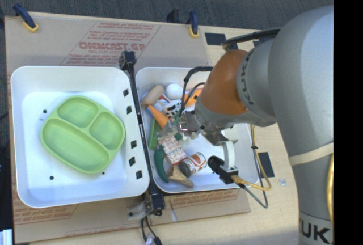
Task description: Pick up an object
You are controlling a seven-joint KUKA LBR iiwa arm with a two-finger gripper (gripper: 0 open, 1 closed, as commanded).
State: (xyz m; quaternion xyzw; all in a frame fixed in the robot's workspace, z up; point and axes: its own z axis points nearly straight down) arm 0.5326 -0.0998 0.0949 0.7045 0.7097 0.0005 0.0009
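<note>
Camera view showed the arm (266, 85) bent over the right bin (238, 181), its gripper (184, 125) low among a carrot (159, 116), a white egg (174, 90) and a small can (195, 163), whether open or closed I cannot tell, while a green divided plate (82, 133) lay in the left bin (22, 181).

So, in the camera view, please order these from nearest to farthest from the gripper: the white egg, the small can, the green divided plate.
Measured from the gripper:
1. Small can, just below it, right bin.
2. White egg, above it, right bin; close to the can's distance.
3. Green divided plate, far left, left bin.
</note>
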